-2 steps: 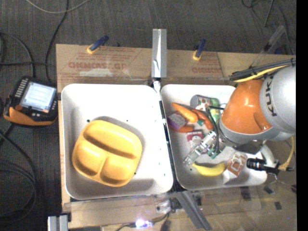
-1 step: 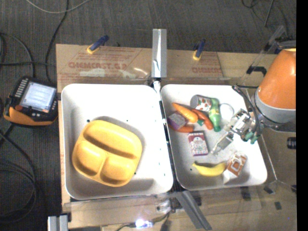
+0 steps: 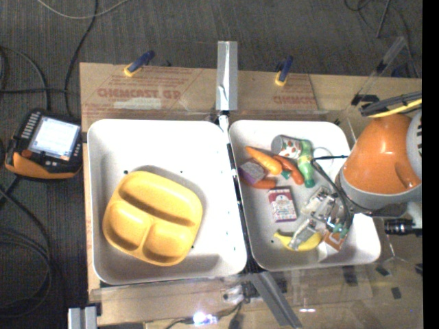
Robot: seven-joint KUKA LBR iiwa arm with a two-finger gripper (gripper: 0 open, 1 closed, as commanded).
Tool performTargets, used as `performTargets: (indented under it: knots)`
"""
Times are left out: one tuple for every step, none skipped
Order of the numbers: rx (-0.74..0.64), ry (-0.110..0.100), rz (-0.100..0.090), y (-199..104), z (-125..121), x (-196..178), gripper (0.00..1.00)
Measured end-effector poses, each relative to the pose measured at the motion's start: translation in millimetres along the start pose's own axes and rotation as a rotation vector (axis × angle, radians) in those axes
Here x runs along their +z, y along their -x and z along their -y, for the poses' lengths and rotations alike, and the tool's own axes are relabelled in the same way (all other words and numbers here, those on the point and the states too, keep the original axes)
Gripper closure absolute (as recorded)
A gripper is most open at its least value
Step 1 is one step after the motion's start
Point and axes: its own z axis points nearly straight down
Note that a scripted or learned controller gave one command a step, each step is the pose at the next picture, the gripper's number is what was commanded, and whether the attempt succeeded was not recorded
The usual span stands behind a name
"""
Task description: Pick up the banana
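Observation:
The banana (image 3: 286, 239) is yellow and lies near the front edge of the right bin (image 3: 357, 252). Only its ends show, on either side of the metal gripper. My gripper (image 3: 302, 237) reaches down from the grey and orange arm (image 3: 381, 163) and sits right on top of the banana's middle. The banana rests on the bin floor.
The right bin also holds an orange carrot (image 3: 265, 160), a small can (image 3: 288, 144), a green item (image 3: 306, 171), a purple piece (image 3: 252, 173) and a small pink box (image 3: 281, 205), all behind the banana. A yellow divided plate (image 3: 154, 214) lies in the left bin (image 3: 99, 156).

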Motion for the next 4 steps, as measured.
performTargets:
  knots:
    - [-0.105, 0.001, 0.006, -19, -33, -28, 0.00]
    - [-0.300, -0.001, 0.001, -20, -32, 1, 0.00]
    - [0.141, 0.012, 0.021, -21, -46, 28, 0.00]
    - [0.066, 0.001, 0.003, -62, -99, -79, 0.00]
